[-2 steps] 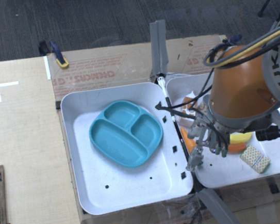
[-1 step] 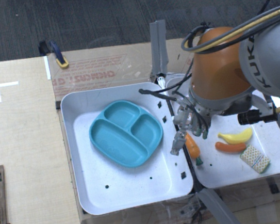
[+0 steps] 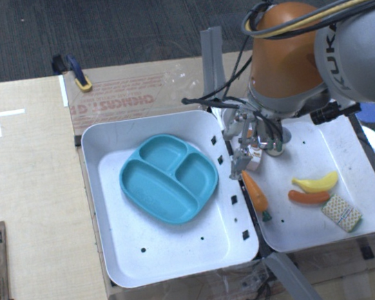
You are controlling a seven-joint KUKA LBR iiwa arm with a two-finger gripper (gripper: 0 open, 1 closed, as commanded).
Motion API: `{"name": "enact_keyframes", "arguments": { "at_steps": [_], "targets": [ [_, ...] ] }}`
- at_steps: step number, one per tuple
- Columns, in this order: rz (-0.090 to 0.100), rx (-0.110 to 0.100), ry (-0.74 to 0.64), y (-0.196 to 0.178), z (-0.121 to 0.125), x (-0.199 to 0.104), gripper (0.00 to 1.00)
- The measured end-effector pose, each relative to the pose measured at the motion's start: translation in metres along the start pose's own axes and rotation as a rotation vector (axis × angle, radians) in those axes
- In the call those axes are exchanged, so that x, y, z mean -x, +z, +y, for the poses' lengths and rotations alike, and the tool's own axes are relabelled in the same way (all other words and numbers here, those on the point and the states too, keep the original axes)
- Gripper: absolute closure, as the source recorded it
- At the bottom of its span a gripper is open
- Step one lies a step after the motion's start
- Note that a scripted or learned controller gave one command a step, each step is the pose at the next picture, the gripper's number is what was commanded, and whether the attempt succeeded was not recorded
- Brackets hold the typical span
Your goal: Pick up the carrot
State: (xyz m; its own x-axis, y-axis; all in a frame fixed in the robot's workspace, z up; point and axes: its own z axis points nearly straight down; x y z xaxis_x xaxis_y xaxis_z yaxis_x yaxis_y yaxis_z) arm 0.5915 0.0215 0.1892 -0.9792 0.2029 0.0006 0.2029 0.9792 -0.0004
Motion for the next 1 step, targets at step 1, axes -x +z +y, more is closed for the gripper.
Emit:
{"name": "enact_keyframes", "arguments": {
  "at_steps": [1],
  "targets": [
    [-0.002,0.001,-0.382,-0.0004,-0.1028,0.0456,0.00]
  ]
}}
